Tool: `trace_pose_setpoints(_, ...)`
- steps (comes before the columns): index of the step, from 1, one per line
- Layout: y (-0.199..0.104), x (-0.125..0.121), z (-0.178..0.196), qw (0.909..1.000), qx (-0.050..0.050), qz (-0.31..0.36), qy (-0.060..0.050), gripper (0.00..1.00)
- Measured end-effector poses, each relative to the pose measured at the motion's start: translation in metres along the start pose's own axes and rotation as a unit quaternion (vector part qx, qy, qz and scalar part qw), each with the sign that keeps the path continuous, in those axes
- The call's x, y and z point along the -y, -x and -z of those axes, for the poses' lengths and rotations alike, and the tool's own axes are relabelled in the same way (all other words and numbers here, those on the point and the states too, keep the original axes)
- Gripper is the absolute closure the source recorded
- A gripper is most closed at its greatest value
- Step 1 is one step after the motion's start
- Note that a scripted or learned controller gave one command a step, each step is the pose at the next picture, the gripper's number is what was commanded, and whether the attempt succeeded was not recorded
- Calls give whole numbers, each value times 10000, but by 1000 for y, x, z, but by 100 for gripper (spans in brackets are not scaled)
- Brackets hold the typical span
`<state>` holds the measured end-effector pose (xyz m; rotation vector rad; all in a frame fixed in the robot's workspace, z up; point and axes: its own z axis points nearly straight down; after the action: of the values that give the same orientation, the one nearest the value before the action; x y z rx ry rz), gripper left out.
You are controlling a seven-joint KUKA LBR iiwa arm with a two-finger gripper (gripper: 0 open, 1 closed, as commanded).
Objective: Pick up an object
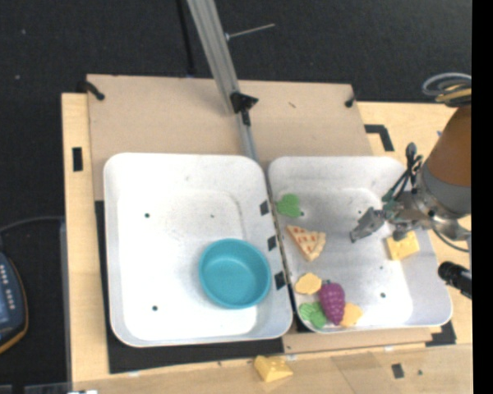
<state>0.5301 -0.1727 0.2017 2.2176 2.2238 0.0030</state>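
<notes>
Camera view shows your tool (368, 225) low in the right bin (345, 175), fingers spread with nothing between them; the yellow cheese block (403, 246) lies just beside it, so the pick remains undone.

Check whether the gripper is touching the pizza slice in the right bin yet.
Apart. The camera view shows bare white bin floor between the gripper and the pizza slice; the gripper sits to the slice's right.
</notes>
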Motion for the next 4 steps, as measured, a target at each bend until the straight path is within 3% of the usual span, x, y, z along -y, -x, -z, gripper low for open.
trace_pose_setpoints(1, 0, 0, 0, 10000, -1, -4, 2, 0)
trace_pose_setpoints(3, 11, 3, -102, 10000, 17, -24, -8, 0)
trace_pose_setpoints(4, 11, 2, -90, 10000, 12, -48, 16, 100)
